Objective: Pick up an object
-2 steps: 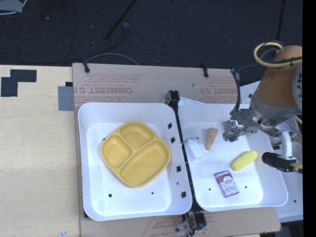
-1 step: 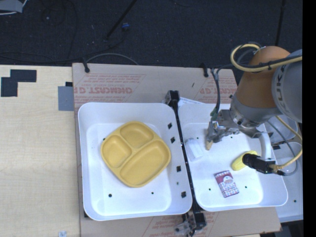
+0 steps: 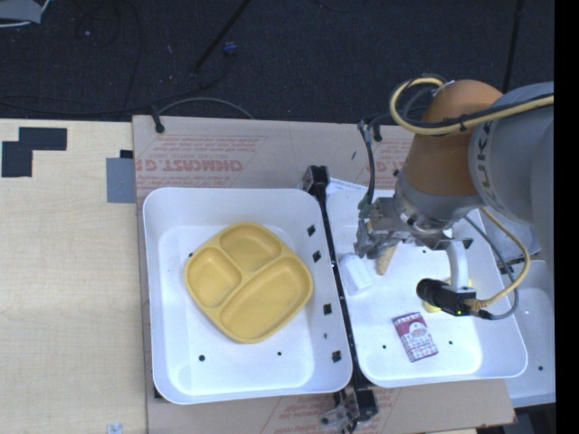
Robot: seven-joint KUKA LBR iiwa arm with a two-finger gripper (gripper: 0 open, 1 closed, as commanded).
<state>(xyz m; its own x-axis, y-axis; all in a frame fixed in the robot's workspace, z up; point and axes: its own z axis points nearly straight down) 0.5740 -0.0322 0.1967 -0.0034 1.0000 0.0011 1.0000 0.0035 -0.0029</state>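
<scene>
Camera view: gripper point(image 3: 369, 245) low in right bin point(image 3: 507, 355), jaw state unclear
Left bin point(image 3: 172, 351): yellow divided plate point(image 3: 249, 281)
Right bin front: small red packet point(image 3: 415, 336)

Arm point(image 3: 470, 152) covers right bin's point(image 3: 507, 360) far side; tool point(image 3: 373, 242) finger spread unreadable; red packet point(image 3: 415, 336) print illegible.

Red print on cardboard sheet point(image 3: 208, 156) under bins, upside down from this view: reads roughly "CHEMCRAFT", last letters unsure. More red print on same sheet at bottom edge, too cut off to read. Small red-and-white packet point(image 3: 415, 336) in right bin point(image 3: 507, 360): label print too small to read.
</scene>
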